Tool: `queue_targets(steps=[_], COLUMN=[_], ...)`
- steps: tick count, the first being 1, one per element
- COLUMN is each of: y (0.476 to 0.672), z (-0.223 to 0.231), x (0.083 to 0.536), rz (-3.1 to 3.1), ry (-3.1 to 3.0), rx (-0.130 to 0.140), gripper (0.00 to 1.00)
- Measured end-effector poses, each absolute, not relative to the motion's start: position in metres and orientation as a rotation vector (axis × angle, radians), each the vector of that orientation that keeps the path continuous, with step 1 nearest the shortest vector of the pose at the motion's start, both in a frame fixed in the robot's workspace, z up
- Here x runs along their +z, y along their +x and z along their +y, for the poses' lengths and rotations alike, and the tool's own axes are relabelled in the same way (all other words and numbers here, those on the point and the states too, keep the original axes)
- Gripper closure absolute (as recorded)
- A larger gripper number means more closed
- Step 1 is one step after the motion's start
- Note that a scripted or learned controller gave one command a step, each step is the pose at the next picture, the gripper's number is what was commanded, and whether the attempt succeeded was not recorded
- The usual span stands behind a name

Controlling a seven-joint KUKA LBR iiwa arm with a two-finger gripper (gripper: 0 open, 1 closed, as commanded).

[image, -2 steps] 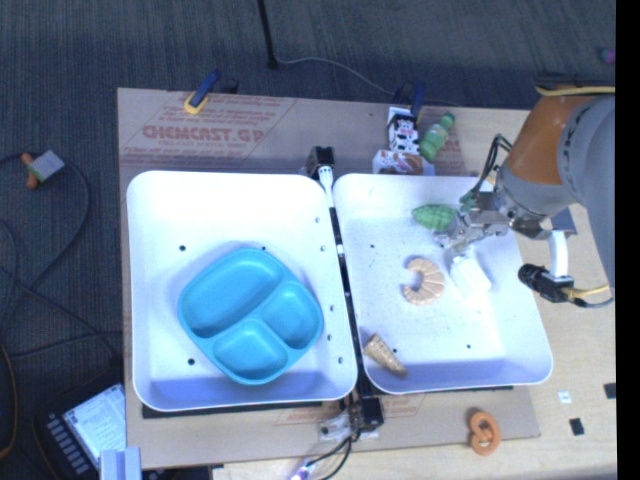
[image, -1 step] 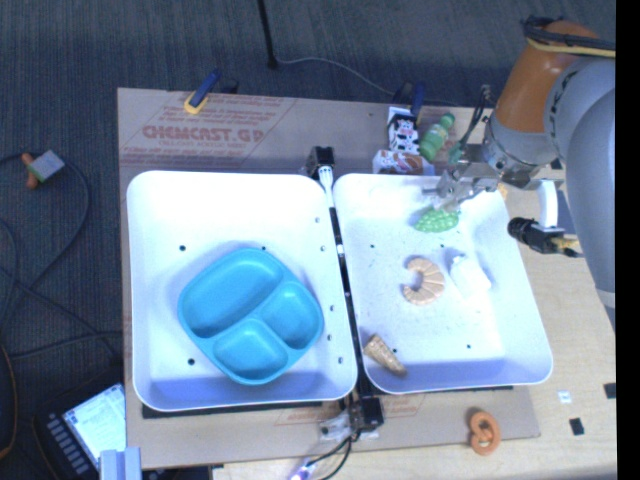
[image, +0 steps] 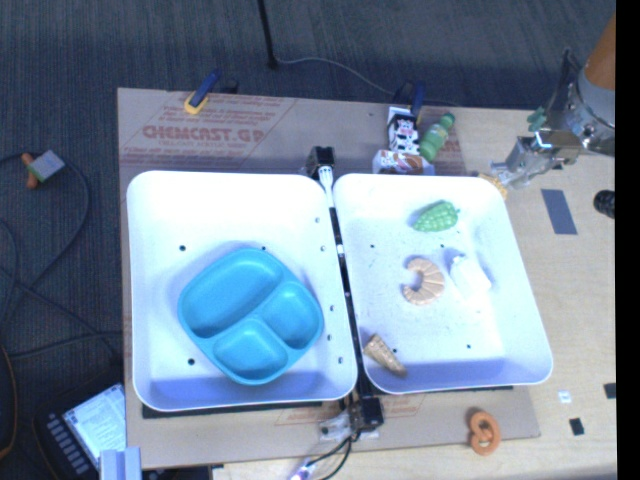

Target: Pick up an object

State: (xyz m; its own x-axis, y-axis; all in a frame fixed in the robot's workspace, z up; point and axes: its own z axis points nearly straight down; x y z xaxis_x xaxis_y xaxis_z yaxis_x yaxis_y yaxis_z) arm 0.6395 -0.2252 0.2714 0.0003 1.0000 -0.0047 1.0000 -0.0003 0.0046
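Reaching in from the upper right, the arm held its hand over the worktop just beyond the right bin's far corner; whether its fingers were spread could not be told. Down-left of the hand lay a bumpy green object, then a tan croissant-like piece touching a white item. Farther left, the board read "CHEMCAST GP".

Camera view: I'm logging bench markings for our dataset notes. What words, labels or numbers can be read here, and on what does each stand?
"CHEMCAST GP", in red print, on the brown board under the left bin.
A line of smaller red print beneath it: too blurred to read.
The small carton behind the right bin bears printing: too small to read.
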Motion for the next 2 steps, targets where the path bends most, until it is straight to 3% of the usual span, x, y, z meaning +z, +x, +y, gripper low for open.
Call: queue_targets(steps=[2], y=[0.617], z=[-0.149], x=[0.27], rz=[2.222], ry=[2.22], rx=[0.0], gripper=[1.0])
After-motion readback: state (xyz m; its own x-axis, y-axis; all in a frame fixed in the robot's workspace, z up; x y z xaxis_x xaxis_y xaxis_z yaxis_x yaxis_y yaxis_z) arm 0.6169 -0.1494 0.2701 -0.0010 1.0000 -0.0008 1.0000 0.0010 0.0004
